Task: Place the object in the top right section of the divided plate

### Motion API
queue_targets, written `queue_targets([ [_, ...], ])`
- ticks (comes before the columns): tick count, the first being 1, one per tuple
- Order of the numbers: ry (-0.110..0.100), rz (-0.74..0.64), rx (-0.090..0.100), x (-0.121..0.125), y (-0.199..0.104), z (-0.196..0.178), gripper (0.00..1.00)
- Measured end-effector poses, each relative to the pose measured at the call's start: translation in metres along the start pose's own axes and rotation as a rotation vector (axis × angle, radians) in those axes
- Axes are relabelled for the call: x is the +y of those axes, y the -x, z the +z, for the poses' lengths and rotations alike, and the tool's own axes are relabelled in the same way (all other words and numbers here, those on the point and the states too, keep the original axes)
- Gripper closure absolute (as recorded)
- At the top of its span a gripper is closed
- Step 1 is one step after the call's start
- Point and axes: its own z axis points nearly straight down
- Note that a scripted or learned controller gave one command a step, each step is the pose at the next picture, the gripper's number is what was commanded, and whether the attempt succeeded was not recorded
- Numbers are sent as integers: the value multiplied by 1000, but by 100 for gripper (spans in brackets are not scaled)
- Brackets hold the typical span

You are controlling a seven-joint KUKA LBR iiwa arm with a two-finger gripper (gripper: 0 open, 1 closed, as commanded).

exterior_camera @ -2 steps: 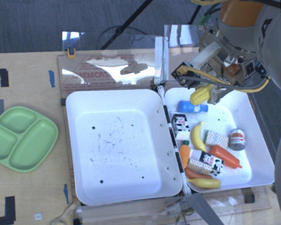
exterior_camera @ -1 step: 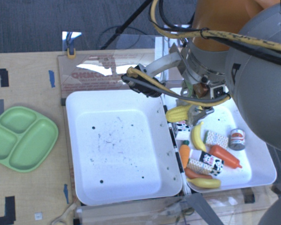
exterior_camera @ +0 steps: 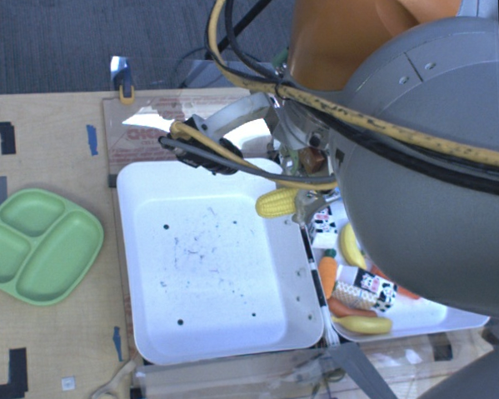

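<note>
A green divided plate [exterior_camera: 42, 245] with three sections lies on the wooden bench at the far left, outside the bins. A yellow toy corn cob [exterior_camera: 276, 204] sits at the right edge of the left white bin [exterior_camera: 211, 263], by the divider between the bins. My gripper [exterior_camera: 303, 197] is right beside the corn on its right, under the grey arm, which hides most of it. I cannot tell whether the corn is held or only touched.
The right bin [exterior_camera: 422, 317] holds a banana [exterior_camera: 349, 246], a carrot [exterior_camera: 328, 274], a patterned box [exterior_camera: 364, 290] and a second banana [exterior_camera: 364, 323]. Black and yellow cables [exterior_camera: 203, 148] hang over the left bin's back edge. The arm covers the right bin's far side.
</note>
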Motion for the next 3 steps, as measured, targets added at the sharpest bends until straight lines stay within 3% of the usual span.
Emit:
queue_targets([
  [1, -2, 40, 2, -25, -9, 45, 100],
  [2, 1, 13, -7, -29, -30, 125, 100],
  [3, 1, 12, -6, -30, -30, 125, 0],
])
